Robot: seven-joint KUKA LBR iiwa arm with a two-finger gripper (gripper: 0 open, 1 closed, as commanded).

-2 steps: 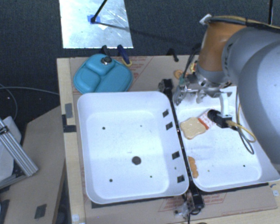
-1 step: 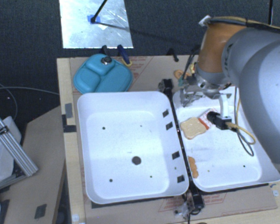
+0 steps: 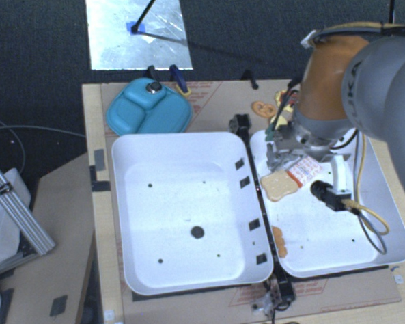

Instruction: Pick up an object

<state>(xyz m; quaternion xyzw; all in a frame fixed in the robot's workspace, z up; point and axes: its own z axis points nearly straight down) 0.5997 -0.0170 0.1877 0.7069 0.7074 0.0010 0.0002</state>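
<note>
Hovering over right bin point(image 3: 372, 250), gripper point(image 3: 282, 158) sits just above toast point(image 3: 278, 185) and packet point(image 3: 303, 170). Can't tell its grip state. Commit to 1 item and center before descending.

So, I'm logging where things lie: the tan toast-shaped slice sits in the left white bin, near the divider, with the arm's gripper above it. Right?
Not quite. The tan toast-shaped slice lies in the right white bin, not the left white bin. It is near the divider, just below the gripper, as the camera view shows.
</note>
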